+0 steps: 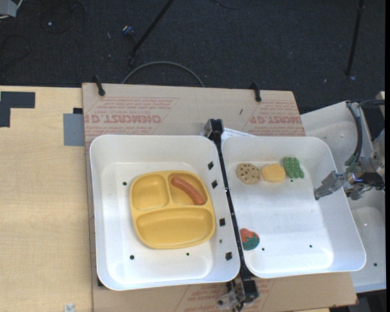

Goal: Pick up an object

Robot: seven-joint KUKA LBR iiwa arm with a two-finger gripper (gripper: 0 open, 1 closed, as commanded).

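Note:
In the right bin [292, 259], a round brown cookie [247, 173], a yellow-orange piece [273, 173] and a green leafy piece [293, 168] lie in a row near the far wall. A small orange and green toy [249, 238] rests by the bin's left wall, near the front. My gripper [327, 188] is at the right rim of this bin, to the right of the row of food and apart from it. Nothing is seen in its grasp.
The left bin [110, 239] holds a yellow divided plate [172, 223] with a red sausage [188, 190] in its far right compartment. A black divider [222, 194] runs between the bins. Cardboard [182, 112] lies under both bins.

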